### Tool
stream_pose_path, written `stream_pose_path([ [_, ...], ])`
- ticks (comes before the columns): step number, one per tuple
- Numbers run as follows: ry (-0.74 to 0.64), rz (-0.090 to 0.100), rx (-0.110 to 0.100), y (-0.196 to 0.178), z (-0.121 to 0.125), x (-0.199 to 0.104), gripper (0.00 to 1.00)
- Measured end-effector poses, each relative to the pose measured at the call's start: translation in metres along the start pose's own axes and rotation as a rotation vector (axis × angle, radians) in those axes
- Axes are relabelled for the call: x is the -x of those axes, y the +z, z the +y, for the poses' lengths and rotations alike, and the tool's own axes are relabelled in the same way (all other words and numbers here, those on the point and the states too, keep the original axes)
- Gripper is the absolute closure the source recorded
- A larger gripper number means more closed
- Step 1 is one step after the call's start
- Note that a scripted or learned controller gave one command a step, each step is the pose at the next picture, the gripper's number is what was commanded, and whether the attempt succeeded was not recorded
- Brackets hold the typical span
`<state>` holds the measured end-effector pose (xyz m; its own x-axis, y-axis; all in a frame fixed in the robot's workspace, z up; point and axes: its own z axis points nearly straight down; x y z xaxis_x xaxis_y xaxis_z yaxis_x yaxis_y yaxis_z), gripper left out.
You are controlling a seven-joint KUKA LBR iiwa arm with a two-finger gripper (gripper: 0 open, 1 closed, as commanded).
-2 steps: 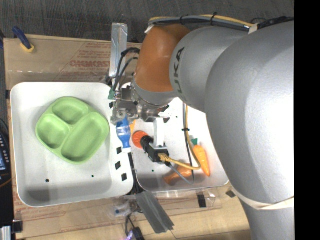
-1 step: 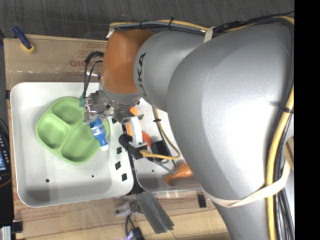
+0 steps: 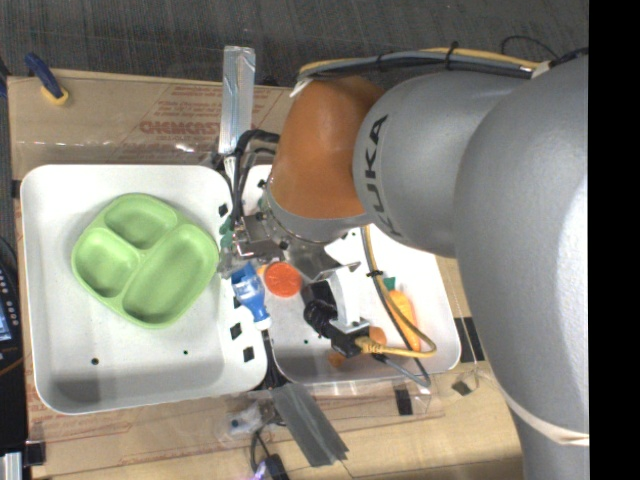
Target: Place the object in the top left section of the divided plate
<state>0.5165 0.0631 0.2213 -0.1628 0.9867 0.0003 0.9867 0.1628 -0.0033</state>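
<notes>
A light green divided plate [image 3: 145,258] with three sections lies in the left white bin [image 3: 60,368]. My gripper [image 3: 243,253] hangs over the wall between the two bins, just right of the plate's edge. A small blue object [image 3: 249,295] sits directly below the gripper at the left edge of the right bin. A round orange-red object [image 3: 282,280] lies beside it. Whether either one is held cannot be made out, as the wrist hides the contact.
The right white bin [image 3: 445,343] is largely covered by the grey arm with its orange band [image 3: 320,148]. An orange carrot-like piece [image 3: 400,308] lies near its right side. Cardboard and a blue clip [image 3: 45,78] sit behind the bins.
</notes>
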Motion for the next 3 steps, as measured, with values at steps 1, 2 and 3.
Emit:
stream_pose_path([
  [1, -0.114, -0.001, 0.002, -0.086, -0.032, -0.05, 1.0],
  [2, -0.067, -0.001, -0.003, 0.032, -0.044, 0.018, 1.0],
  [3, -0.058, -0.001, -0.001, 0.031, -0.025, -0.018, 1.0],
])
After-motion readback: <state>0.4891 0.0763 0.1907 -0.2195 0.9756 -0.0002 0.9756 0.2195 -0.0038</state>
